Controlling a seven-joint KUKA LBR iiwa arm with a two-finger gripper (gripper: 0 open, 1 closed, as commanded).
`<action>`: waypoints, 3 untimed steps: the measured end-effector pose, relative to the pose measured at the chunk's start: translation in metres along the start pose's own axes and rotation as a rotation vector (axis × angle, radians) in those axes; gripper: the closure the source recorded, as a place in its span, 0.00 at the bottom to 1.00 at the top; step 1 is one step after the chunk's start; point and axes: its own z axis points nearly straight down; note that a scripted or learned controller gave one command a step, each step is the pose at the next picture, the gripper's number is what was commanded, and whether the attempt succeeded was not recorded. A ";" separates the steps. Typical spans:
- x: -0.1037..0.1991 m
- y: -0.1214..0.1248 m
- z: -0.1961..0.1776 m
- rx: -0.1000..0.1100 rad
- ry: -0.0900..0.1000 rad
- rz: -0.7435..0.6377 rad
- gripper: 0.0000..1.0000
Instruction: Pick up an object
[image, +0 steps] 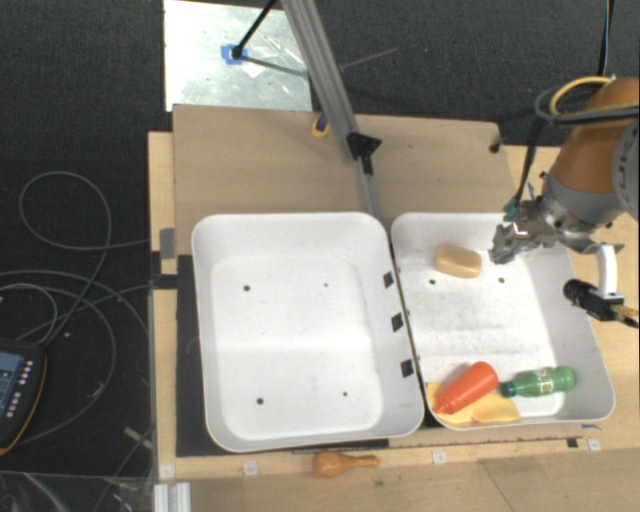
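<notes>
Camera view looks down on two white bins: the left bin (290, 330) and the right bin (480, 320), side by side at mid-frame. Four things lie in the right bin: one tan block (458, 261) near its upper edge, and, crowded in its lower right part, one orange carrot-shaped piece (466, 387), one green bottle (538, 381) and one yellow piece (490, 411) partly under the carrot. One tan, pear-shaped piece (344, 462) lies outside the bins on the worktop (420, 150), at lower centre. The worktop is brown board, set on dark carpet with looping cables at the left and a handheld controller (18, 392) at the lower left edge. A grey pole (335, 90) slants down from the top. The gripper (508, 243) sits at the upper right of the right bin, just right of the tan block and apart from it; whether its fingers are spread or closed cannot be told.
</notes>
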 end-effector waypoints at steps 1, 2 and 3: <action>-0.001 0.002 -0.045 0.001 0.001 -0.003 1.00; 0.047 0.004 -0.055 0.005 0.003 -0.006 1.00; 0.102 0.010 -0.068 0.005 0.004 -0.007 1.00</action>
